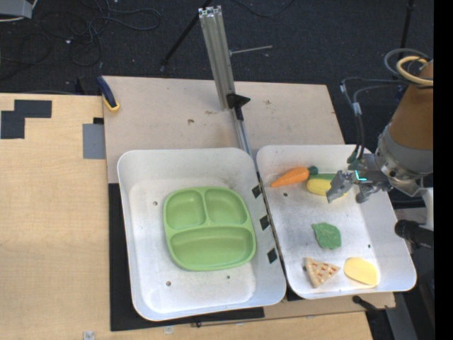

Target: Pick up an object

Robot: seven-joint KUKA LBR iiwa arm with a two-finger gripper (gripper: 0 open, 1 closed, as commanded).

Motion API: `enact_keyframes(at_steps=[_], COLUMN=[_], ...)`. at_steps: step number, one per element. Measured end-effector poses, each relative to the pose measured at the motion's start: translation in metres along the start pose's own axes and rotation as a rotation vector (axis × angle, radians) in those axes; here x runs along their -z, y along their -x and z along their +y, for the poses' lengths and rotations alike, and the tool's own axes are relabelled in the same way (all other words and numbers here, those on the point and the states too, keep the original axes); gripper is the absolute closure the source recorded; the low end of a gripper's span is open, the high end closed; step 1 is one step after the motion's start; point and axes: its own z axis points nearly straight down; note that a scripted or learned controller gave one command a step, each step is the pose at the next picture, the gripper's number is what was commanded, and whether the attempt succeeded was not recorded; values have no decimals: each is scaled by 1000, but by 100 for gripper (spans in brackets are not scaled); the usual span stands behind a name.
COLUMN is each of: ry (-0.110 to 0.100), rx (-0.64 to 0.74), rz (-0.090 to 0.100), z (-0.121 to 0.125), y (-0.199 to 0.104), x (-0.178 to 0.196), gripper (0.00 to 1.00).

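Note:
The right bin (396,257) holds several toy foods. An orange carrot (290,176) lies at its far left, with a yellow corn-like piece (318,185) beside it. A green leafy piece (327,235) sits mid-bin, and a pizza slice (320,270) and a flat yellow piece (361,270) lie near the front. My gripper (351,188) hangs low over the bin's far side, open. Its left finger is right at the yellow corn-like piece's right end. Nothing is visibly held between the fingers.
The left bin (141,190) holds a green divided plate (209,228). An upright metal post (216,55) stands behind the bins at the middle. Black clips (263,222) sit along the seam between the bins. The arm's grey body (414,133) is at the right.

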Motion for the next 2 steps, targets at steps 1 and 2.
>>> enact_keyframes(at_steps=[1,2], ry=[3,-3], rx=[0,-1], rz=[0,0], z=[1,-6], y=[0,7], x=[1,-47], gripper=[0,0])
